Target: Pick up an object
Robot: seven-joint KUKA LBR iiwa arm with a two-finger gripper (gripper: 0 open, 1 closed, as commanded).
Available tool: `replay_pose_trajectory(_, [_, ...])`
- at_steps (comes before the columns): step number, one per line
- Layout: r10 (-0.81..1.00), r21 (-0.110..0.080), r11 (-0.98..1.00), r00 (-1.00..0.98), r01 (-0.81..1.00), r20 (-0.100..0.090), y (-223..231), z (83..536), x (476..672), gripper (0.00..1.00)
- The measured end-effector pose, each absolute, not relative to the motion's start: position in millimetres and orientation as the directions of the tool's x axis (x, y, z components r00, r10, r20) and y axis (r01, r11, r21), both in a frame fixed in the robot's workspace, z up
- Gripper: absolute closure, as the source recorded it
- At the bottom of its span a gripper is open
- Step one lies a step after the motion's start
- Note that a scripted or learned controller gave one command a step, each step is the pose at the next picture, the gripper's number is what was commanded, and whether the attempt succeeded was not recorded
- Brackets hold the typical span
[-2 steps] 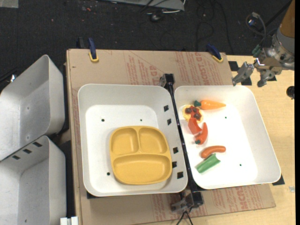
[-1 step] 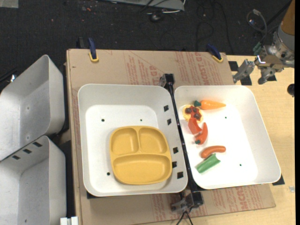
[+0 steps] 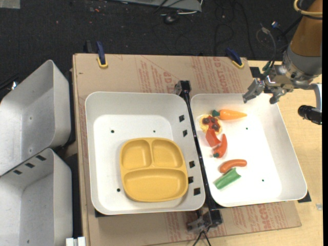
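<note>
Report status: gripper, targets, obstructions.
Gripper open, holding nothing, over the right bin's far edge. Toy food untouched: carrot, green piece. Nothing in the way.

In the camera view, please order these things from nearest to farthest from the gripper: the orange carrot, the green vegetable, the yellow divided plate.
1. Orange carrot: top of the right bin, just below-left of the gripper.
2. Green vegetable: lower part of the right bin.
3. Yellow divided plate: left bin.

Toy foods [image 3: 224, 146] in right bin [image 3: 277, 188]
</note>
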State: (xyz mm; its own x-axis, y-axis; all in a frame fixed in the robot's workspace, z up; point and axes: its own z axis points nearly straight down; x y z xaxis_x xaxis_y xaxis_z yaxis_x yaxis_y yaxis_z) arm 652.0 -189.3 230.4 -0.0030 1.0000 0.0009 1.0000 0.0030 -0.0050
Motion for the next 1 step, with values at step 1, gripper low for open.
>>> replay_pose_trajectory(1, [1.0,-0.006,0.0,0.0,1.0,0.001,-189.3,165.6,650.9,0.0])
